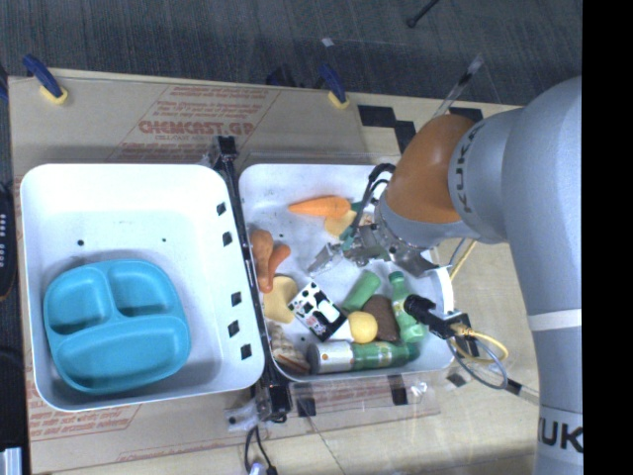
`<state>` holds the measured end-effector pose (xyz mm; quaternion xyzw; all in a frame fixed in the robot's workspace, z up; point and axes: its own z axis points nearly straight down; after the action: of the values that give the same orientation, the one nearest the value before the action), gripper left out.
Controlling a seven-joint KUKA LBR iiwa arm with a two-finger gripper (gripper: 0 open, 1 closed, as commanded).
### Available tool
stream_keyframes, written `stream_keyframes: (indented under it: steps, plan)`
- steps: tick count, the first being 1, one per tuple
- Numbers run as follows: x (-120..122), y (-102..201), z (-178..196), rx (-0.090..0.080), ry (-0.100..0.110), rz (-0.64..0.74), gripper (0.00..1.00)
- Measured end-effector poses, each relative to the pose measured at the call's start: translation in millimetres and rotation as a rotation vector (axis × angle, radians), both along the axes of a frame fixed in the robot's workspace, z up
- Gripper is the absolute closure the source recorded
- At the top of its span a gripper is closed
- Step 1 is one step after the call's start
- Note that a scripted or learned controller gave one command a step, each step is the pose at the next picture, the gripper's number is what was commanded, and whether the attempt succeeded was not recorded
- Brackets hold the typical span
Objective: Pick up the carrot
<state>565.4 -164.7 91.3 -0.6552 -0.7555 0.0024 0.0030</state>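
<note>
The carrot (318, 206) is orange and tapered. It lies flat near the far wall of the right bin (267, 181), its tip pointing left. My gripper (338, 251) hangs low over the middle of that bin, just in front of the carrot and a little to its right. The grey arm with its orange band (427, 181) comes in from the right. Nothing shows held in the gripper, and the carrot rests apart from it on the bin floor.
The right bin also holds an orange-brown sausage-like piece (264, 256), a black-and-white patterned block (316, 310), green bottles (362, 290), a yellow lemon (363, 328) and a can (334, 356). A blue divided plate (117, 320) lies in the left bin (59, 196).
</note>
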Motion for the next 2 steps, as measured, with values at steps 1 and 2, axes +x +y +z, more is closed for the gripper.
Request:
stream_keyframes:
  steps: [1,2]
  plan:
    - [74.2,-15.3,1.6,-0.003,-0.004,-0.067,0.00]
    - [74.5,-14.9,12.1,-0.004,-0.002,-0.060,1.00]
